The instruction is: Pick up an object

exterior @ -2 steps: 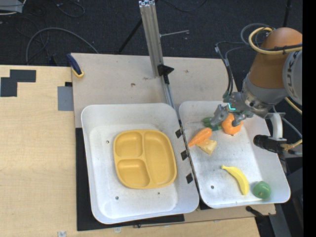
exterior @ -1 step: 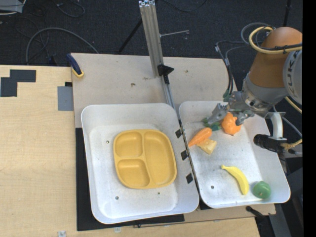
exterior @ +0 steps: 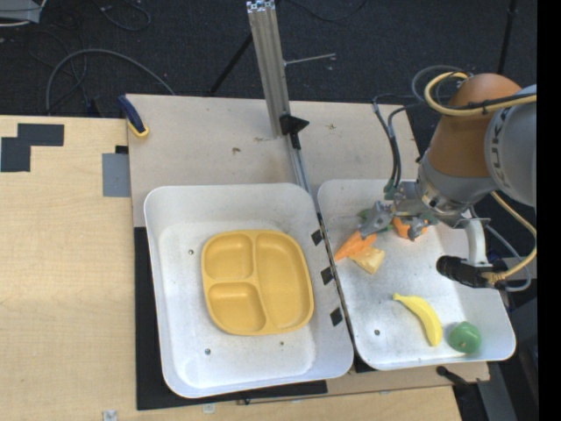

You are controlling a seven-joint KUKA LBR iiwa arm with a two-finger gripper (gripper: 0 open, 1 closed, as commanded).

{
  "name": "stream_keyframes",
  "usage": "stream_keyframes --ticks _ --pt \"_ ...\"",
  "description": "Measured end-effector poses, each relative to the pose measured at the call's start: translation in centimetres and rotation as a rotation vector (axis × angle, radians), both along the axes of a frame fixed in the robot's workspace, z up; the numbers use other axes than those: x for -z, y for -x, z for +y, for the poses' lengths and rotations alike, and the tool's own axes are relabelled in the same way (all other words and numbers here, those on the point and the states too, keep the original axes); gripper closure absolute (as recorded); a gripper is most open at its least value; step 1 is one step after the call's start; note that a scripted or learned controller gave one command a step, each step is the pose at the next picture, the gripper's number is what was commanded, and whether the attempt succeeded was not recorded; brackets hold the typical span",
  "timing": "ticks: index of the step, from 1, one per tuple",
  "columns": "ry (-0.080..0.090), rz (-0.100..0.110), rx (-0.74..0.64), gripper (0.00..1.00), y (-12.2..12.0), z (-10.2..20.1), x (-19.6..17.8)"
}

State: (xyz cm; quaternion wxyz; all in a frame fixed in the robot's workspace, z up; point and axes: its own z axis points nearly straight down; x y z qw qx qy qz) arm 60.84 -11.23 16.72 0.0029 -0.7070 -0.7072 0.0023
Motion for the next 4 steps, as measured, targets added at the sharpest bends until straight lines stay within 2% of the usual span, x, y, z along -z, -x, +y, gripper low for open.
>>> stream_keyframes --ticks 1,2,3,4 --pt "0.0 0.0 0.001 0.0 0.2 0.4 4.4" --pt "0.002 -0.01 0.001 0.0 0.0 0.5 7.9" --pt "0.002 -0.011 0.005 1.0 0.0 0.4 6.6" --pt "0.001 -0.008 -0.001 1.0 0.0 1.0 0.6"
